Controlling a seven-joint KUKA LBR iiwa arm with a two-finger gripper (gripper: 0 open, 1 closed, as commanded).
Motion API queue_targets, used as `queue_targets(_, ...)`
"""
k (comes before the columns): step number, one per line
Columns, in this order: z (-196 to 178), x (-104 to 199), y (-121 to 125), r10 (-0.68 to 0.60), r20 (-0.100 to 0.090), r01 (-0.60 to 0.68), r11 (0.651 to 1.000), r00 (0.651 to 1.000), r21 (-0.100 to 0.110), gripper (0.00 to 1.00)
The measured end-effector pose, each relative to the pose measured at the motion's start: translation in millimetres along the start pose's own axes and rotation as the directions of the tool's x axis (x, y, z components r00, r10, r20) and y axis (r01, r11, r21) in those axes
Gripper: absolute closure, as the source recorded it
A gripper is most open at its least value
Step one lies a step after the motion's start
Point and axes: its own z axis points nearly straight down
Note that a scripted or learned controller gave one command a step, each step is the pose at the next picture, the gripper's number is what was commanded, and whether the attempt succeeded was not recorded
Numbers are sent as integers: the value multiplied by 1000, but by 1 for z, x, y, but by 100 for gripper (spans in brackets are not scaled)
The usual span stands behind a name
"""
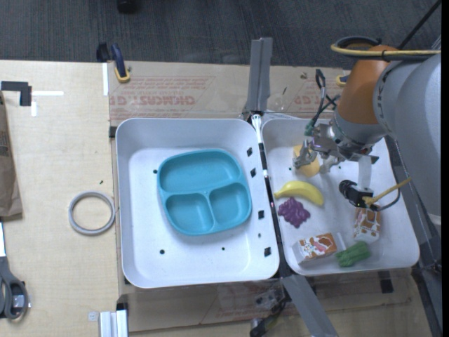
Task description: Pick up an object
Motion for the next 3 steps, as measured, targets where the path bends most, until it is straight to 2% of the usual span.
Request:
queue_targets(1,-101,69,9,104,2,-104,995,995,-5,100)
queue_targets(2,-278,76,-49,90,4,-90,996,996,-3,100)
queue_targets(3,-140,16,-48,47,3,-47,999,999,-1,100)
